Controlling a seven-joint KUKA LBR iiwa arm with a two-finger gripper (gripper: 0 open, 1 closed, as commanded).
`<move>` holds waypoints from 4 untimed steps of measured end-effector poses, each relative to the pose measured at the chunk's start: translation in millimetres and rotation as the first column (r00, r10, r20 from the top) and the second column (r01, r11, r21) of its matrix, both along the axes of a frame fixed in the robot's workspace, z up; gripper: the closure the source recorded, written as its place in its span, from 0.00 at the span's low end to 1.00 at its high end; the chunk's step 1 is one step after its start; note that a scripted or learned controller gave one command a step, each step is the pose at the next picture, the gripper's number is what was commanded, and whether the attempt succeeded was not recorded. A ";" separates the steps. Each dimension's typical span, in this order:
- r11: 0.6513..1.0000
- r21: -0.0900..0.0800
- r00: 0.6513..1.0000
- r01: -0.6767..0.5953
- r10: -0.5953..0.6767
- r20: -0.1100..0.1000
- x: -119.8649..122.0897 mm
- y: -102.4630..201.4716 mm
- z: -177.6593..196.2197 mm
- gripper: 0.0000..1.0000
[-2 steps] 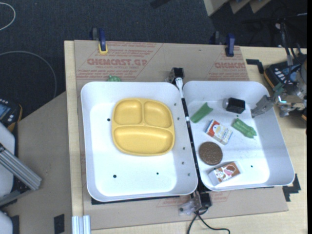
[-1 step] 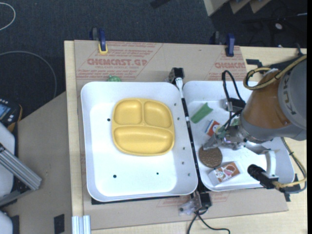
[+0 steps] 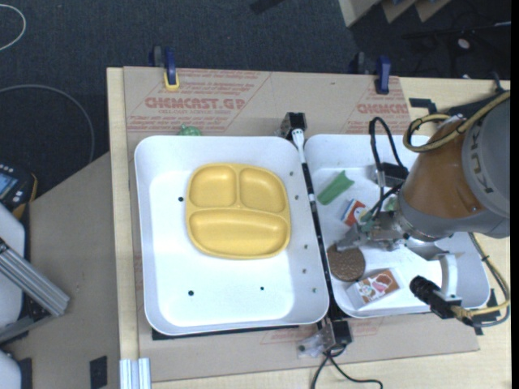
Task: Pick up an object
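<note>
Left of the gripper [image 3: 366, 232], a smooth yellow plastic tray [image 3: 238, 210] sits in a glossy white bin [image 3: 162, 241]; the surface [image 3: 243, 100] looks like matt cardboard.

A yellow divided plate [image 3: 238, 211] lay in the left white bin [image 3: 162, 282], three compartments facing up. Two blue clamps [image 3: 169, 65] [image 3: 383, 75] gripped the far edge of the board [image 3: 243, 104] — its red lettering seemingly read "CHEMCAST". Dark carpet [image 3: 81, 23] lay beyond.
</note>
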State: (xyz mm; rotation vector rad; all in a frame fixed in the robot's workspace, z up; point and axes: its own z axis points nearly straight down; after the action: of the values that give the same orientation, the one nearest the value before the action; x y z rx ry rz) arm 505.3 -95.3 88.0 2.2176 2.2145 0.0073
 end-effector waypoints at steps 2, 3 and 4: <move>1.000 0.001 1.000 -0.001 0.001 0.005 -21.9 3.6 10.5 1.00; 1.000 -0.001 1.000 -0.001 0.001 0.001 -23.0 2.2 -0.3 1.00; 1.000 -0.001 1.000 0.000 0.000 0.002 -23.1 2.6 -0.2 1.00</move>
State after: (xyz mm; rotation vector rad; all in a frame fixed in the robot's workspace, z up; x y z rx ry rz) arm 482.2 -92.7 87.8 2.2160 2.2134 0.0084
